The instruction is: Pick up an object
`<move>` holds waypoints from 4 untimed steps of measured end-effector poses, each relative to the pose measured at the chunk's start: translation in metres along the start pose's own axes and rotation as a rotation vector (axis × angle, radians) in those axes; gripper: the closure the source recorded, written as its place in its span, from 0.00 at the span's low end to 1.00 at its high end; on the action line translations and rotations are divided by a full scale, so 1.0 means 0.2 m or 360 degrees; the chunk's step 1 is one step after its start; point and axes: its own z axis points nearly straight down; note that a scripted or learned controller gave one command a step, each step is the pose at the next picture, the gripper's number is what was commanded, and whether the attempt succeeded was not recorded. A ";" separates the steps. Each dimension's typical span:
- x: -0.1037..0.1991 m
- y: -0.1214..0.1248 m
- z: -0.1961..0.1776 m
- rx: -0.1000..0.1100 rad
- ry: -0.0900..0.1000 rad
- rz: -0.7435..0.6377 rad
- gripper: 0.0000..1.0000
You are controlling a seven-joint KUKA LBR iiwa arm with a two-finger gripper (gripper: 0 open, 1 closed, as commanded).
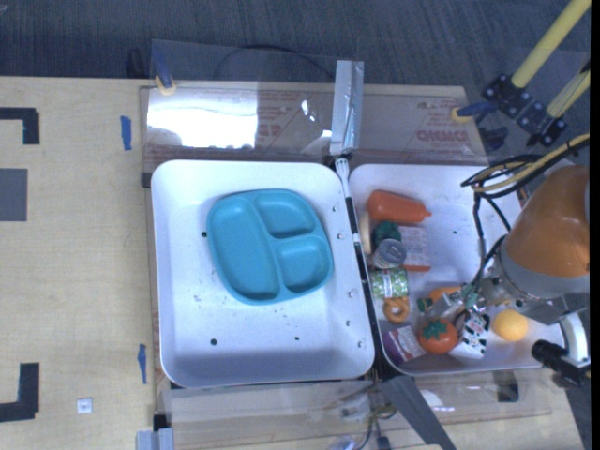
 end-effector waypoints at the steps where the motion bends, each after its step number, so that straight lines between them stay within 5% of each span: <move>1: 0.15 0.28 -0.23 0.0002 0.0002 0.0550 0.00; 2: -0.03 0.25 0.00 0.0004 0.0002 0.0503 0.00; 3: -0.06 0.53 0.01 0.0004 0.0002 0.0418 0.00; 4: -0.06 0.54 -0.05 -0.0005 -0.0005 0.0415 1.00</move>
